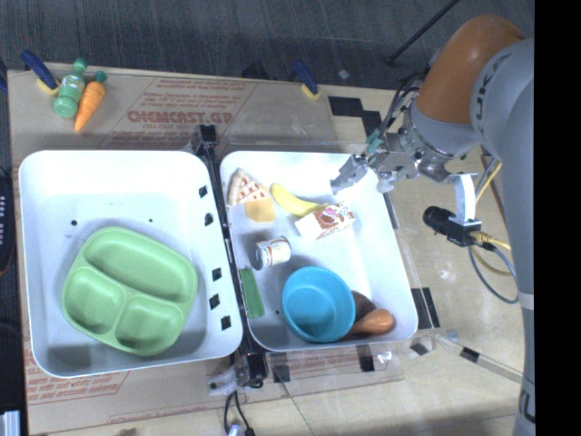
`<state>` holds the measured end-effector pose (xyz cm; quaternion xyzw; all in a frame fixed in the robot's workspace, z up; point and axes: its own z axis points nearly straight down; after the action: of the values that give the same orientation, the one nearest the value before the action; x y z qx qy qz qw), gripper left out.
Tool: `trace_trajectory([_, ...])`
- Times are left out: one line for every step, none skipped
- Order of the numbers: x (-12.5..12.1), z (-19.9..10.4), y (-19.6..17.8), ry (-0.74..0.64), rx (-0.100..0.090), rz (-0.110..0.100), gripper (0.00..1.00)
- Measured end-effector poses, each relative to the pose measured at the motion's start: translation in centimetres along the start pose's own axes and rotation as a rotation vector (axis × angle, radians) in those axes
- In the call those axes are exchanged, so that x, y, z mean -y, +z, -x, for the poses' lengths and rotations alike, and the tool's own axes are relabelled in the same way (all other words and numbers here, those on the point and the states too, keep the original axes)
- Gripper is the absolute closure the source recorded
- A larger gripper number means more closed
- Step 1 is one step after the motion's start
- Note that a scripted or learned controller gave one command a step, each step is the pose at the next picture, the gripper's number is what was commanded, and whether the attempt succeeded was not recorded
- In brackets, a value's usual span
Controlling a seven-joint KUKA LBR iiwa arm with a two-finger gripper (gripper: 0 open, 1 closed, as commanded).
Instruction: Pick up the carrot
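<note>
The carrot (pixel 88 104), orange with a green top, lies on the cardboard outside the bins, at the far left beyond the left bin (pixel 36 243). My gripper (pixel 362 181) hangs over the far right corner of the right bin (pixel 399 271), well away from the carrot. Its fingers stand open with nothing between them. It is just above and to the right of a banana (pixel 295 200) and a red and white carton (pixel 325 222).
A green toy bottle (pixel 68 94) touches the carrot's left side. A green divided plate (pixel 130 289) lies in the left bin. The right bin holds a pizza slice (pixel 242 188), a can (pixel 272 252), a blue bowl (pixel 318 304) and a brown-orange item (pixel 373 321).
</note>
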<state>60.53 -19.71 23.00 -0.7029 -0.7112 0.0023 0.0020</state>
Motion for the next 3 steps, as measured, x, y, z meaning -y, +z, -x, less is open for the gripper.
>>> trace_trajectory([-1.7, -5.4, 11.3, 0.083, 0.004, 0.016, 0.0])
trace_trajectory([-3.7, -10.2, 13.3, 0.108, 0.004, 0.009, 0.0])
trace_trajectory([-3.5, -10.3, 12.6, 0.101, 0.002, -0.002, 1.0])
